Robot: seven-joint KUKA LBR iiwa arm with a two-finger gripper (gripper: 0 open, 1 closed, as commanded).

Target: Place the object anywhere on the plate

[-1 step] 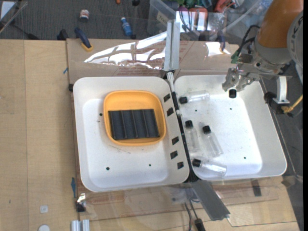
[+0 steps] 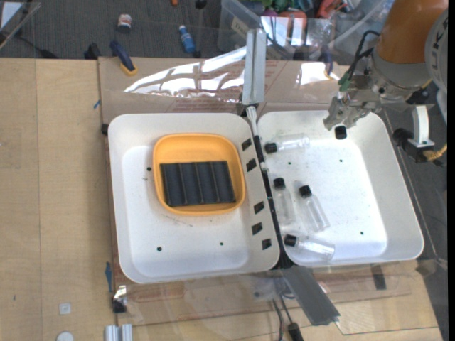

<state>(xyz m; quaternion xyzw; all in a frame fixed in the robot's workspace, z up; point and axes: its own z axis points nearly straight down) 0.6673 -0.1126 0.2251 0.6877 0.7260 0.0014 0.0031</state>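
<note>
An orange plate (image 2: 163, 155) lies in the left white bin (image 2: 135, 247) and bears a black ridged block (image 2: 197, 183). Several clear vials with black caps lie in the right white bin (image 2: 384, 212): one near the back left (image 2: 290, 145), two side by side in the middle (image 2: 286, 203) (image 2: 314, 214), one at the front (image 2: 313, 246). My gripper (image 2: 340, 121) hangs over the back of the right bin, far to the right of the plate. A small black cap (image 2: 340, 131) sits right at its tip; whether it is held is unclear.
A row of black clips (image 2: 257, 208) runs along the divider between the bins. A clear tub of colourful items (image 2: 298, 6) stands behind the bench. An upright metal post (image 2: 254, 66) rises at the back between the bins.
</note>
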